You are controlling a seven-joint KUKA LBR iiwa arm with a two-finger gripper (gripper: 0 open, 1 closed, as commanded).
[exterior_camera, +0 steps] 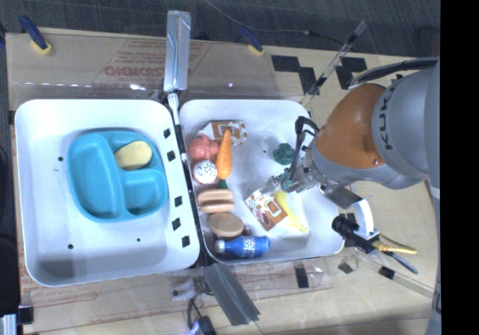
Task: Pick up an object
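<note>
The claw (288, 179) hangs low in the right bin (258, 111), under the orange band of the arm (374, 135) that comes in from the right, and its tips sit right at the upper end of a yellow banana-like piece (290, 214). Whether the tips are spread or closed cannot be told, as the wrist hides them. The nearest candidate to lift looks like that yellow piece: it lies just below and slightly right of the claw, with its long axis running on a slant from upper left down to lower right, towards the near wall of the bin. Touching its left side is a small brown-and-white packet (266, 209). A little above and left of the claw, apart from it, sits a small dark green lump (283, 152). Further left lies a cluster: an orange carrot (224, 154) standing almost far-to-near, a hot dog (216, 200), and a blue bottle (245, 247) lying along the near wall. Well apart, in the left bin (45, 176), a blue tray (112, 176) holds a yellow lemon-like thing (134, 154). A grasp would probably do best closing across the yellow piece's slanted length.
</note>
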